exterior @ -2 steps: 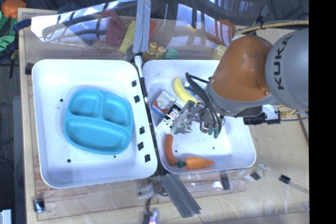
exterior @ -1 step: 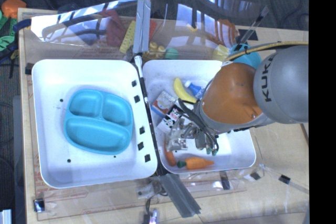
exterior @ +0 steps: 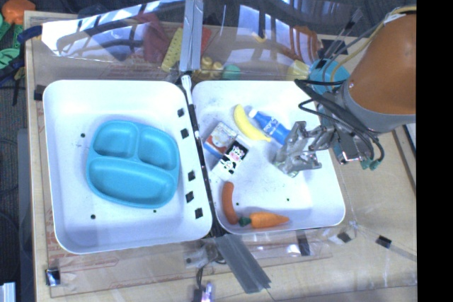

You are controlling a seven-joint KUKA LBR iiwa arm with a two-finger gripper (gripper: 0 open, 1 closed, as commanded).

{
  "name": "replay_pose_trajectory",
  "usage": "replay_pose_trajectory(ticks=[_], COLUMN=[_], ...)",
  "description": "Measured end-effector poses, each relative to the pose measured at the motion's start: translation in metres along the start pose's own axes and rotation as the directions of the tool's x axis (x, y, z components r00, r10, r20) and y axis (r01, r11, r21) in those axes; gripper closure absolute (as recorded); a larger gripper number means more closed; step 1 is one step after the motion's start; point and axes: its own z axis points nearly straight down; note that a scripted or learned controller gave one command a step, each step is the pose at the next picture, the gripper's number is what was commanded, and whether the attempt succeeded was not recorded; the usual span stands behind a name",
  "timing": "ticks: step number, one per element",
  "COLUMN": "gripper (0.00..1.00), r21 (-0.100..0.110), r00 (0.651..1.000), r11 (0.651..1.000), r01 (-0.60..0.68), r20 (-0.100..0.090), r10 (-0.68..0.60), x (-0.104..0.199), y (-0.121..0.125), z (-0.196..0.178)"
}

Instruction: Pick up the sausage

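Small reddish-brown sausage (exterior: 228, 201) is lying near the front-left corner of the right white plastic bin (exterior: 327, 212), just beside the orange carrot (exterior: 267, 220). Metal two-finger gripper (exterior: 294, 165) is hovering well apart, holding nothing; can't tell its opening. It's needing to go over the sausage's middle, straddling its short width, avoiding the carrot.

Bright, even overhead light washes out the white bins (exterior: 120, 99). Glare streaks the clear back panel (exterior: 233, 25). The picture is slightly soft throughout.
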Motion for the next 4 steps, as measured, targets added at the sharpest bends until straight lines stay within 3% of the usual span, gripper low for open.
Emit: replay_pose_trajectory(ticks=[1,2,3,4], gripper=[1.00,1.00,1.00,1.00], r21=[-0.009,-0.006,0.013,0.000], r00=[0.931,0.856,0.815,0.584], r11=[0.931,0.856,0.815,0.584], r01=[0.364,0.516,0.579,0.812], r20=[-0.008,-0.003,-0.004,0.001], r10=[-0.364,-0.516,-0.579,-0.812], x=[-0.058,-0.055,-0.057,-0.035], y=[0.000,-0.001,0.051,0.025], z=[0.106,0.186,0.200,0.204])
